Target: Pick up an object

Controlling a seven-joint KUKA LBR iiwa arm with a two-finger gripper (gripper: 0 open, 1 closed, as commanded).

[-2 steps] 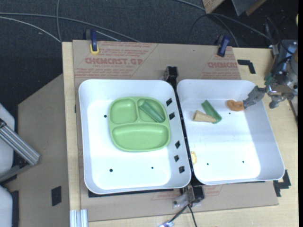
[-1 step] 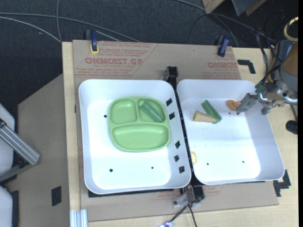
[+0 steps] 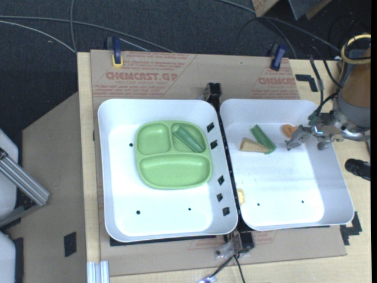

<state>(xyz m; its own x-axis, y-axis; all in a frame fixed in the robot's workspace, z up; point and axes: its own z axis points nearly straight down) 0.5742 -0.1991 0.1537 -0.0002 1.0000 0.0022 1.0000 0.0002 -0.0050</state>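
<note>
Tool (image 3: 306, 137) low over the right bin (image 3: 294, 211), far right part, fingers spread open, nothing between them; orange piece (image 3: 287, 130) just left of it. Green piece (image 3: 263, 138) and tan wedge (image 3: 253, 145) touching, further left. Green divided plate (image 3: 172, 170) in left bin (image 3: 118, 205)

Brown bench board (image 3: 177, 69), left white bin (image 3: 118, 205) touching right white bin (image 3: 330, 199)

red "chemcast gp" print repeats on the brown board (image 3: 177, 69).
</note>
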